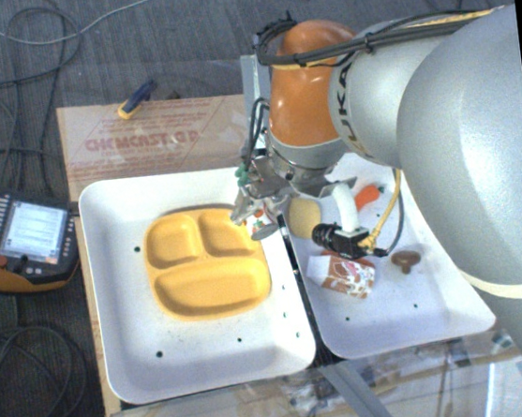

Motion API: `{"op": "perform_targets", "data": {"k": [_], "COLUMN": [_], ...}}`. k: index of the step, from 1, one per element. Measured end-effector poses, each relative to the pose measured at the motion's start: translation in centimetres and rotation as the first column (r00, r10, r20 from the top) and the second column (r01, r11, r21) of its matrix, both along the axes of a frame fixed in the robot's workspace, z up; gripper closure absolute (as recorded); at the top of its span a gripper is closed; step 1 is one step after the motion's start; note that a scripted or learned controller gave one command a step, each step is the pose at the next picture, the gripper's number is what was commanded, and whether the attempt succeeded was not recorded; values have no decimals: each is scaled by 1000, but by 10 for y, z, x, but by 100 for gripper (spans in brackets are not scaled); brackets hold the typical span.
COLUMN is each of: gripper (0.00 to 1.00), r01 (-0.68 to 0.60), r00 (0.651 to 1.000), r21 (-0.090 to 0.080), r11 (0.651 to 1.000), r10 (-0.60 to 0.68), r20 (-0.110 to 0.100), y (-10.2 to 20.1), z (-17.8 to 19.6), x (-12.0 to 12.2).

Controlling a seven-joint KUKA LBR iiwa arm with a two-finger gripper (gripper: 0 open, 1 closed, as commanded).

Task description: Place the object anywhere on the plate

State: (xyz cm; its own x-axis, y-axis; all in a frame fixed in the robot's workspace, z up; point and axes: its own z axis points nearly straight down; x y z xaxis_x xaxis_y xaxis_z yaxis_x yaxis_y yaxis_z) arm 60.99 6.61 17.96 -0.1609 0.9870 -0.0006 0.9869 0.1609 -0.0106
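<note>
Object at end effector

Yellow three-compartment plate flat in left bin — small reddish-green object at its right edge.

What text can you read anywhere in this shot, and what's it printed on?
"UKA", end of the KUKA brand, on the grey arm by the orange band.
Red print on the cardboard sheet: too blurred to read.
Handheld pendant screen: too small.
Red-and-white packet: print unreadable.
</note>
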Motion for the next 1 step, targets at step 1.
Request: {"op": "perform_targets", "data": {"k": [1], "gripper": [0], "r01": [0], "r00": [1000], "r21": [1], "r11": [1000], "r10": [0], "r20": [0], "y": [0], "z": [0], "x": [0]}}
